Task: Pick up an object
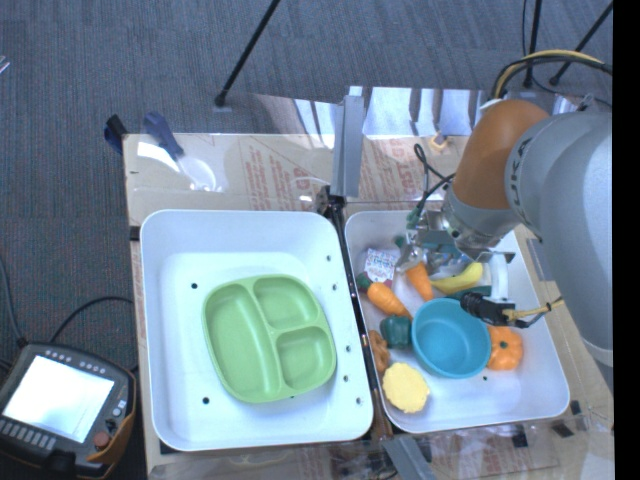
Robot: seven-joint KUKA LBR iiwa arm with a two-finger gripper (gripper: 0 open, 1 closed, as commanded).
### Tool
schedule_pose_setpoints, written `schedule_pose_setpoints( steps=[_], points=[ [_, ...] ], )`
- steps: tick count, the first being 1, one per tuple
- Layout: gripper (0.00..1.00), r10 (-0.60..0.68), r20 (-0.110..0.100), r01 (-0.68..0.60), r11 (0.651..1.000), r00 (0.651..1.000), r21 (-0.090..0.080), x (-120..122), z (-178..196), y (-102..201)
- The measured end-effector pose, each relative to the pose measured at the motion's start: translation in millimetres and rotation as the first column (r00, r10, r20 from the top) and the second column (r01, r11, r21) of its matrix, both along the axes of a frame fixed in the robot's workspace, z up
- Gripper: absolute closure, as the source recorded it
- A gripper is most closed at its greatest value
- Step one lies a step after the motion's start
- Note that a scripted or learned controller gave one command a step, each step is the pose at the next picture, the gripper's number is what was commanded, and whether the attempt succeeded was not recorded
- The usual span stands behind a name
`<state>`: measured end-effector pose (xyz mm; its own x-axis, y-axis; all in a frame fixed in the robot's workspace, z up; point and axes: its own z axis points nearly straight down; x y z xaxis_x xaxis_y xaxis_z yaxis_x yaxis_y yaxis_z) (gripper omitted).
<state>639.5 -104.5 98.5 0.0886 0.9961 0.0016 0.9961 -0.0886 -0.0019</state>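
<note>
Toys crowd the right bin [545,393]: two carrots [386,299], one blue bowl [450,338], one banana [458,277], one yellow lemon [405,387]. One green tray [268,337] lies in the left bin [165,238]. Whether the jaws [432,251] are open is unclear.

A pale green three-compartment plastic tray [270,337] lies in the left shallow white bin [170,243]. At seven o'clock sits a grey handheld pendant with a lit screen [62,403]. At twelve o'clock, black tripod legs [253,40] cross grey carpet [100,48].
</note>
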Motion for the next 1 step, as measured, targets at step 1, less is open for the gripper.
schedule_pose_setpoints(
  steps=[1],
  points=[
    [1.0,0.303,0.005,-0.303,0.953,0.953,-0.003,6.0,91.1,58.2]
  ],
)
